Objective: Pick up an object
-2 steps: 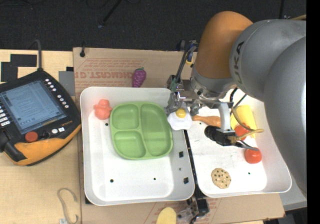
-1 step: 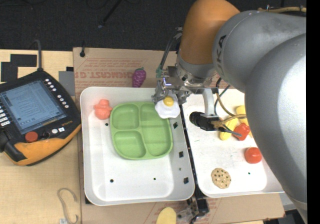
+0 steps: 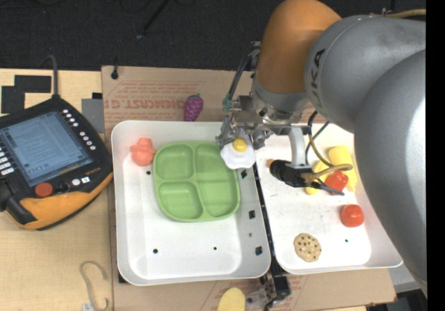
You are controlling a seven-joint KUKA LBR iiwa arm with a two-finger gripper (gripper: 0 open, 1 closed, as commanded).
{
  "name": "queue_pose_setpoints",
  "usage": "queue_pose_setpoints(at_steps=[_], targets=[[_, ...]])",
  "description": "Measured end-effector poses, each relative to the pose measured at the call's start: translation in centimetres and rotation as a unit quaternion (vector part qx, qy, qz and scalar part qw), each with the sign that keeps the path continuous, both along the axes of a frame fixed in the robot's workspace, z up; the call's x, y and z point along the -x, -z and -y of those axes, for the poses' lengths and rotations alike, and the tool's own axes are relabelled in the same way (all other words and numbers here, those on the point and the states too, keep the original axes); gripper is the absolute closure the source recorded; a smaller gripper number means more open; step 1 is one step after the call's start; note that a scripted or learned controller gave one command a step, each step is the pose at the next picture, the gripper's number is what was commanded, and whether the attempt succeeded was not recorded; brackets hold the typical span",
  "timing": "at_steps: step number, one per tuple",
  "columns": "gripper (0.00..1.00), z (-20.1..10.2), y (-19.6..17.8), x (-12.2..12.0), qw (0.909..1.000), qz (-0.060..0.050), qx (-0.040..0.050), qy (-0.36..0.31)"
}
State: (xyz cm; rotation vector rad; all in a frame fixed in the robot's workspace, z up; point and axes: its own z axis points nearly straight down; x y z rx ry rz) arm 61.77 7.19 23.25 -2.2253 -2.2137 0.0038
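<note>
My gripper (image 3: 240, 138) hangs over the dividing edge between the two bins, at the back right corner of the left bin (image 3: 181, 261). A toy fried egg (image 3: 236, 157), white with a yellow yolk, sits between its fingers just above the corner of a green divided plate (image 3: 182, 200). The gripper looks shut on the egg. The big grey and orange arm covers most of the right bin's back.
A pink toy (image 3: 142, 152) lies left of the plate. The right bin (image 3: 327, 233) holds a yellow piece (image 3: 341, 158), a small red piece (image 3: 337, 180), a red ball (image 3: 352, 215) and a cookie (image 3: 306, 246). A purple grape bunch (image 3: 193, 106) lies behind the bins.
</note>
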Motion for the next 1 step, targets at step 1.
queue_pose_setpoints(at_steps=[1], targets=[[1.0,-0.7,-0.34,-1.3,1.0,0.001,0.0002,-0.001]])
